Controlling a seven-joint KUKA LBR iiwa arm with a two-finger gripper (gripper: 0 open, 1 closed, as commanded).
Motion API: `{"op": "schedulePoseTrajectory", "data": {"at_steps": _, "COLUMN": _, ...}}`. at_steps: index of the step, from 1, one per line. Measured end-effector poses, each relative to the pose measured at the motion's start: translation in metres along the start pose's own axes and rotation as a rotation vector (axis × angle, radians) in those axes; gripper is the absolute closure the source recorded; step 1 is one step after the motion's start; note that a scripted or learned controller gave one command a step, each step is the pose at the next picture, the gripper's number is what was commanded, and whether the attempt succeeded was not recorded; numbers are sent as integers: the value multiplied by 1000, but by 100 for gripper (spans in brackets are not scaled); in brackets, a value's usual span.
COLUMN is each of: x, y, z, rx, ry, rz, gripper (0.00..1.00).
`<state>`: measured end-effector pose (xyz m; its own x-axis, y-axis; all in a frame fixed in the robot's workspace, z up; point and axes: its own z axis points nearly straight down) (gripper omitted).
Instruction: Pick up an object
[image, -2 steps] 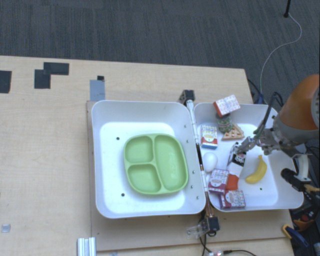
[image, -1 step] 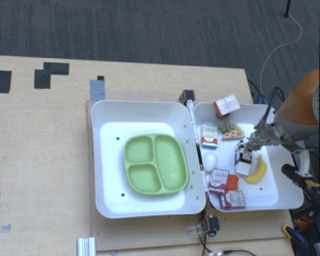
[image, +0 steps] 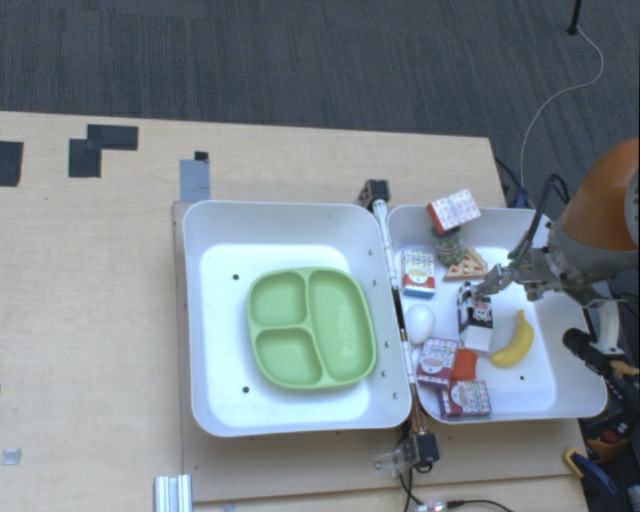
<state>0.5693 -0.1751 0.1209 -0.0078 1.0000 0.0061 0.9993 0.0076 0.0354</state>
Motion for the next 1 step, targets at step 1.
{"op": "schedulePoseTrajectory", "data": {"at_steps": 1, "x": 17, "y": -29, "z": 11, "rx": 8, "ry": -6, "rz": 2, "gripper": 0}}
